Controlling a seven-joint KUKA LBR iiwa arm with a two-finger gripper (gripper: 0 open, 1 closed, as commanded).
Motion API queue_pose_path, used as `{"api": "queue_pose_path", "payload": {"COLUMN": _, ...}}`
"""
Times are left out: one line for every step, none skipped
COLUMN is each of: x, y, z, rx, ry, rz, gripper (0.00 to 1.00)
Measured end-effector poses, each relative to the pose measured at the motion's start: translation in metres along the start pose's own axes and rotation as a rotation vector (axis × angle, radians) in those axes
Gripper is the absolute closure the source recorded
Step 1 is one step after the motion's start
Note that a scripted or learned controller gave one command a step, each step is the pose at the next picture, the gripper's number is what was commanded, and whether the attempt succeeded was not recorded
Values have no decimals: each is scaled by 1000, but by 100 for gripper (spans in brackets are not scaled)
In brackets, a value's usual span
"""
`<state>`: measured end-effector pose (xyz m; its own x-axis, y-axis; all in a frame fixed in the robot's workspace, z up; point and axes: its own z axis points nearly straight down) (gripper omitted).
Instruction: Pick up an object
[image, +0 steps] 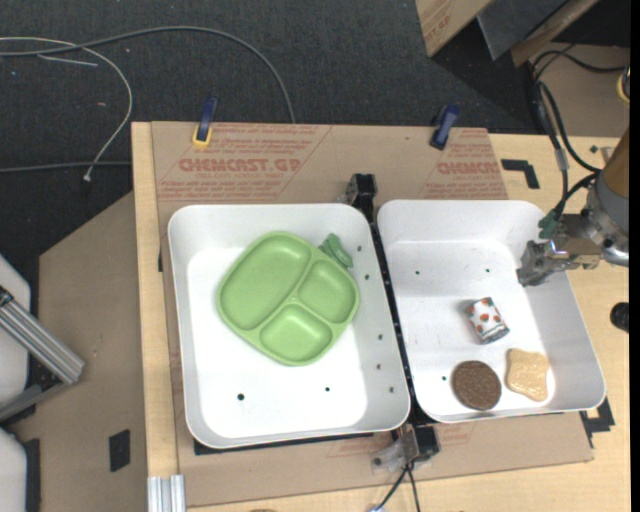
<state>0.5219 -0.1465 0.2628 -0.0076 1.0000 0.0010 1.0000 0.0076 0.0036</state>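
- Arm enters at the right edge; most of it is cut off by the frame. The metal two-finger gripper (533, 262) sits at the right rim of the right shallow white bin (450, 225).
- Gripper is small and partly in shadow; I cannot tell whether it is parted or closed. Nothing is seen between its tips.
- Candidate objects lie in the near part of the right bin, apart from the gripper: a small white canister with red spots (486, 319), lying tilted; a round dark-brown disc (476, 384); a tan lumpy biscuit-shaped piece (528, 373) just beside the disc, close to the bin's right wall.
- Canister's printed pattern is too small to read.
- Left shallow white bin (200, 300) holds a light green three-compartment plastic plate (288, 296). A small darker green item (337, 249) pokes out at the plate's far right edge; partly hidden, shape unclear.
- Both bins rest on a brown cardboard sheet (150, 300). Red print along its far edge reads roughly "CHEMCAST GP", once behind each bin; the right one is fainter.
- Two blue clamps (206, 120) hold the sheet's far edge.
- Grey cables (120, 60) run over the dark floor, top left.
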Motion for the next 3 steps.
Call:
{"api": "queue_pose_path", "payload": {"x": 46, "y": 29, "z": -3, "rx": 0, "ry": -1, "rz": 1, "gripper": 100}}
{"api": "queue_pose_path", "payload": {"x": 98, "y": 51, "z": -5, "rx": 0, "ry": 0, "rz": 1, "gripper": 100}}
{"api": "queue_pose_path", "payload": {"x": 137, "y": 71, "z": 0, "rx": 1, "ry": -1, "rz": 3, "gripper": 100}}
